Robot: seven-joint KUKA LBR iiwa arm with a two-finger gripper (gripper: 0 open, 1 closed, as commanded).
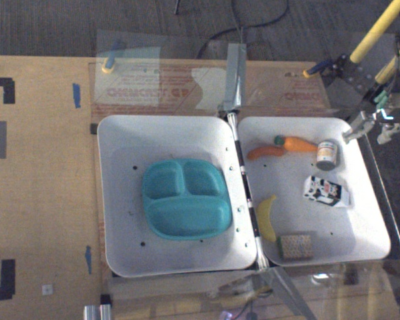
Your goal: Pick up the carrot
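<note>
**Pincer parked at the right bin's far corner, carrot untouched**

Pincer [377, 122] stood at the upper right, just outside the rim of the right bin [370, 199]; whether it was open or closed could not be told from where I stood. The carrot [297, 144] lay near the far wall of that bin, its green end pointing left, touching or almost touching a darker orange piece [267, 153] in front of it and just beside a small can [327, 155]. Scattered loosely around were a black-and-white packet [324, 191], a banana [267, 219] and a sponge-like block [296, 245], probably as distractors. The left bin [120, 145] held a teal divided plate [185, 199]. Reddish lettering on the board [153, 89] behind the bins was too faint to read, as was the can's label.
</note>
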